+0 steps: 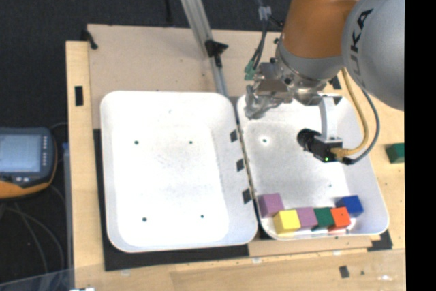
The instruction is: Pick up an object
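Several small blocks lie along the near edge of the right bin [300,174]: a purple one [271,203], a yellow one [287,221], a mauve one [306,217], a green one [321,218], an orange one [339,218] and a blue one [350,205]. My gripper [257,100] hangs under the grey and orange arm over the far left corner of that bin, well away from the blocks. Nothing shows in its grasp.
The left bin [170,167] lies beside the right one. A slanted metal rail [194,10] rises behind the bins. A black unit on a cable [320,145] hangs from the arm. A green thing [395,152] sits at the right, a handheld pendant [24,160] at the left.
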